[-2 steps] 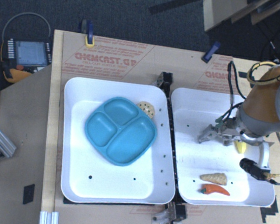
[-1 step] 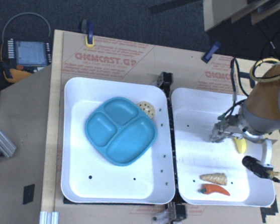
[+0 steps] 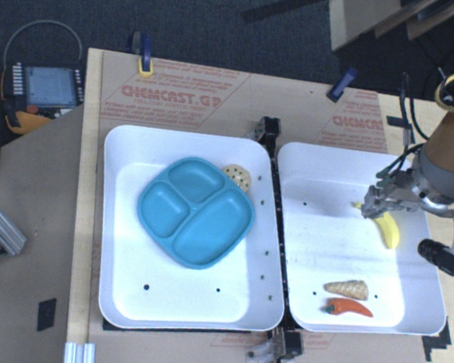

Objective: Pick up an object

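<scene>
A yellow banana [image 3: 387, 231] lies in the right bin [image 3: 318, 245], near its far right side. My gripper [image 3: 374, 205] hangs right over the banana's upper end, at its left tip; whether it touches the banana I cannot tell. Nearer the front of the same bin lie a pale beige cone-shaped piece [image 3: 348, 288] and a red pepper [image 3: 349, 308], side by side. The arm comes in from the right with its orange band above the wrist.
The left bin [image 3: 115, 286] holds a blue divided plate [image 3: 196, 211] with a cookie [image 3: 237, 175] tucked at its far edge. A black clamp [image 3: 268, 129] sits between the bins at the back. Cables hang near the arm on the right.
</scene>
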You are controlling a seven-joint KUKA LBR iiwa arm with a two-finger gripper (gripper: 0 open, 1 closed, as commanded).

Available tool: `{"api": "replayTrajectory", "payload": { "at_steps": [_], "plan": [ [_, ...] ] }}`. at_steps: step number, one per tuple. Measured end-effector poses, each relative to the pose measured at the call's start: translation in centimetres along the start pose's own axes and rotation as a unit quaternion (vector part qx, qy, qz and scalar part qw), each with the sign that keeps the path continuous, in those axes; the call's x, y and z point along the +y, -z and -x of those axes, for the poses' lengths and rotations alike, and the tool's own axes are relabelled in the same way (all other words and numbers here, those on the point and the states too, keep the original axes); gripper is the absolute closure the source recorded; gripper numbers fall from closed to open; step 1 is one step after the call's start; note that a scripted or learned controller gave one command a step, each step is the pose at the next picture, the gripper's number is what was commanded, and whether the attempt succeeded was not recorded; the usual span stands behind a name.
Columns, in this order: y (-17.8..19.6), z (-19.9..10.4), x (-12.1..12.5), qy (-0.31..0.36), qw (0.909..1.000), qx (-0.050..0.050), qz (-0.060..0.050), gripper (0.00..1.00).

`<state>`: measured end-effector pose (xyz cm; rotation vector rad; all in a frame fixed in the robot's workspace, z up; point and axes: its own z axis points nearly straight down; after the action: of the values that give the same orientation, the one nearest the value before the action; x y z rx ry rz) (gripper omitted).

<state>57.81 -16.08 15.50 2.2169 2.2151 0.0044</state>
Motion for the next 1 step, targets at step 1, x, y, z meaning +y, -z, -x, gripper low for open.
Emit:
{"api": "replayTrajectory", "payload": {
  "at_steps": [1],
  "plan": [
    [6.15,-0.47,-0.23,0.001,1.0,0.0,0.001,1.0]
  ]
}}
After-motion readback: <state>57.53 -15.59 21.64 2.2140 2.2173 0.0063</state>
